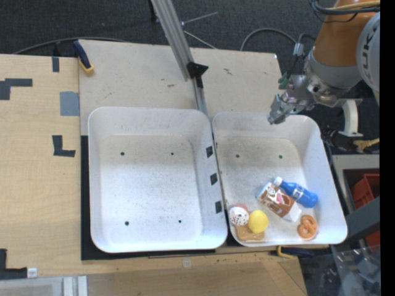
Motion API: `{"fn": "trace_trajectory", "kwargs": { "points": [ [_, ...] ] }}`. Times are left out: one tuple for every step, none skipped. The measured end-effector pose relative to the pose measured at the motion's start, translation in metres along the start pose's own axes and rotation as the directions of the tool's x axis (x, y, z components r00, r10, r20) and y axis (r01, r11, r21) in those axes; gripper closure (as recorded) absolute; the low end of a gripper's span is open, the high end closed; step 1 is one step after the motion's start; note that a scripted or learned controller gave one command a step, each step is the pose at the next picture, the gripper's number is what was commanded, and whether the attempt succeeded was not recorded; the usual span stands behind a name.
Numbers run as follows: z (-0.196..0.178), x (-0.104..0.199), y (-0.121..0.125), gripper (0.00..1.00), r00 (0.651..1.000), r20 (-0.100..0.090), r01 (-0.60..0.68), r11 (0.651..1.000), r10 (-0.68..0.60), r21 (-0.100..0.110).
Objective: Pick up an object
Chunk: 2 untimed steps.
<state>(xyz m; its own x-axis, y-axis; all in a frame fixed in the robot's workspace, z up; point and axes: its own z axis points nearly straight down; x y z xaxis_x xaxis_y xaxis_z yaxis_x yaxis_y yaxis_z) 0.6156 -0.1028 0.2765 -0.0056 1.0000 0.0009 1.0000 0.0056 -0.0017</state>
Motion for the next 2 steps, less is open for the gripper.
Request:
{"fn": "trace_trajectory", "kwargs": {
  "points": [
    [0.012,0.064,0.001,1.0,1.0,-0.001,0.002,1.0,-0.002,0.001],
    [0.012,0.115,-0.002,1.0,1.0,0.0,0.001,1.0,-0.001,0.001]
  ]
}}
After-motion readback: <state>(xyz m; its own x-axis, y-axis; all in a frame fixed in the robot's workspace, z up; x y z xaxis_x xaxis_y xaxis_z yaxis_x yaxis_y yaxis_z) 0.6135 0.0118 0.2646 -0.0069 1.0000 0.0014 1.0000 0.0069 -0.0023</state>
